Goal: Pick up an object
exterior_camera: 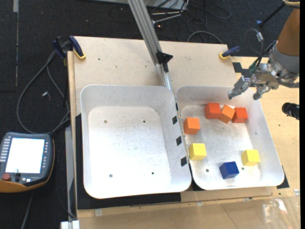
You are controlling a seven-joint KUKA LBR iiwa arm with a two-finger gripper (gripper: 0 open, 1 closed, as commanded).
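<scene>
The right bin [267, 142] holds several small cubes. Three orange ones [213, 110] [228, 113] [240, 114] cluster near its far side, and a fourth orange cube [192, 125] lies further left. Two yellow cubes [198, 150] [250, 157] and a blue cube [229, 169] rest toward the near side. My gripper [246, 93] hangs above the bin's far right rim, up and to the right of the orange cluster. Its fingers [236, 90] are spread open with nothing between them.
The left bin [95, 128] sits beside the right one. A slanted metal pole [145, 25] crosses above the bench's far middle. Clamps [76, 49] [228, 53] grip the board's far corners. A teach pendant [24, 161] lies at the left on the floor.
</scene>
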